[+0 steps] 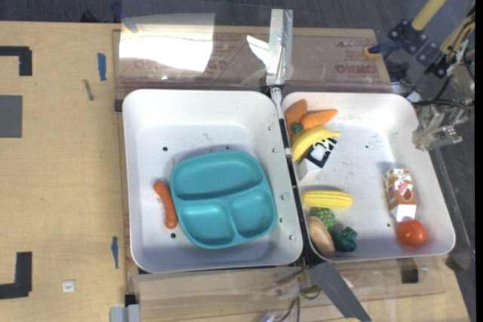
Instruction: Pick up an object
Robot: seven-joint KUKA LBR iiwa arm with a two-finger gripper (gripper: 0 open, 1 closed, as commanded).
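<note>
At the right bin's (423, 241) edge | gripper (436, 128) kept off the tomato (412, 233) | finger state cannot be told

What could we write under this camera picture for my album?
Teal tray in left bin, toy food in right bin.

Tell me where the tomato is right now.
The tomato lies in the right bin, at its near right corner in the camera view, just below the small carton.
</note>
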